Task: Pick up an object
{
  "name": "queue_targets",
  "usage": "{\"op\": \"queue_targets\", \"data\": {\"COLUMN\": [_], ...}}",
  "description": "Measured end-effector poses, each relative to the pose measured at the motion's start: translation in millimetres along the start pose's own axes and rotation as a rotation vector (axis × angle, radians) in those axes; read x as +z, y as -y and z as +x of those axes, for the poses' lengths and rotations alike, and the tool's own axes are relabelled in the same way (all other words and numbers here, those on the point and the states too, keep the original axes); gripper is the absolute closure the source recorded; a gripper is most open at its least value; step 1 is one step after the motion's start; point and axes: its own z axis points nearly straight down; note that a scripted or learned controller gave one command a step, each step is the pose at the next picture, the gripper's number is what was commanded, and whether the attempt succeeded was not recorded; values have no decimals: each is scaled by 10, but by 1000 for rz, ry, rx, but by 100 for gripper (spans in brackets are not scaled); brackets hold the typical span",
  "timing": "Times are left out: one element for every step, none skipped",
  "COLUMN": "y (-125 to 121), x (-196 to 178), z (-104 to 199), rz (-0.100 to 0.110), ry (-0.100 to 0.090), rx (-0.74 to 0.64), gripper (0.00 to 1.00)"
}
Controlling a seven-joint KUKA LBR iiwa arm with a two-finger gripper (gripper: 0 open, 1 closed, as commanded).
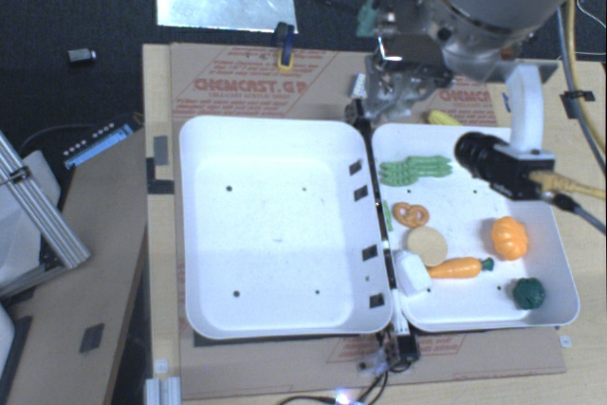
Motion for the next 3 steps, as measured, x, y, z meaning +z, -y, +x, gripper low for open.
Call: {"op": "queue_targets", "data": {"y": [-2, -5, -61], "x": [1, 2, -5], "z": [364, 687, -43], "rz": [0, 0, 0], "ry": [0, 0, 2], "rx": [1, 1, 13], "gripper": [100, 100, 100]}}
